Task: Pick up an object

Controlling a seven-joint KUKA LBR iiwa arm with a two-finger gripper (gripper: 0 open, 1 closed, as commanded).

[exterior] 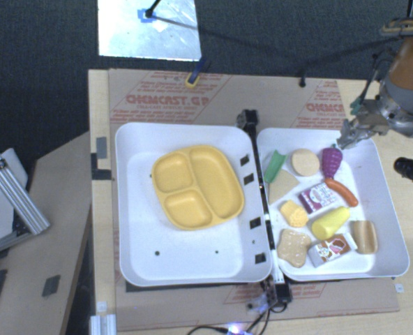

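The right bin [388, 208] holds several toy foods: a green pepper piece [273, 165], a round tan biscuit [305, 162], a purple eggplant [331, 162], an orange sausage [341, 192], a purple packet [317, 199], a corn cob [294, 213], a yellow lemon-like piece [330, 222], a bread roll [364, 236], a cracker [294, 247] and a small red-and-white carton [330, 250]. My gripper [347, 140] hangs over the bin's far edge, just up and right of the eggplant. Nothing shows between its fingers.
The left bin [140, 257] bears a yellow three-compartment plate [192, 185]. A black divider [259, 187] runs between the bins. A shiny metal sheet [149, 19] lies beyond the bench. An aluminium frame [11, 187] stands at the left.
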